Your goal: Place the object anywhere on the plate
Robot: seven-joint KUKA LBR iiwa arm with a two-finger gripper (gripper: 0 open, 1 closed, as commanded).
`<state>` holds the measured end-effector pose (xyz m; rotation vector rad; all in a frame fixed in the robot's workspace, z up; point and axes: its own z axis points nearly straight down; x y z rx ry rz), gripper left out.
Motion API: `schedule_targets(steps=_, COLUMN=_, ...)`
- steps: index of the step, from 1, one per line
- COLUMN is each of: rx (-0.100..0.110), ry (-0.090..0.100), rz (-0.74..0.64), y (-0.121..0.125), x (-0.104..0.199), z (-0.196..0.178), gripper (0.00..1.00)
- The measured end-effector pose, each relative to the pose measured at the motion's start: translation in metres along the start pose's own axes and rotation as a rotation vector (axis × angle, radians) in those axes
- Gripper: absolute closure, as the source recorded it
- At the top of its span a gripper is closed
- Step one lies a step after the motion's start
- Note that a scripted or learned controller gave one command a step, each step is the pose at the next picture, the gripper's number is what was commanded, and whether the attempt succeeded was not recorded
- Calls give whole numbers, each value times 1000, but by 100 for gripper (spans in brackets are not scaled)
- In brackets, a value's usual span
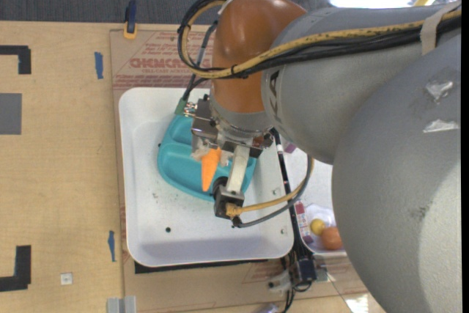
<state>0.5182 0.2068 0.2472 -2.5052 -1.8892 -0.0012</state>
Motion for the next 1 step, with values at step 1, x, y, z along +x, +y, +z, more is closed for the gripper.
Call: schedule_targets(steps=1, rx=0, ry=-5, rz=5, y=2, x=-4, z=0, gripper=0)
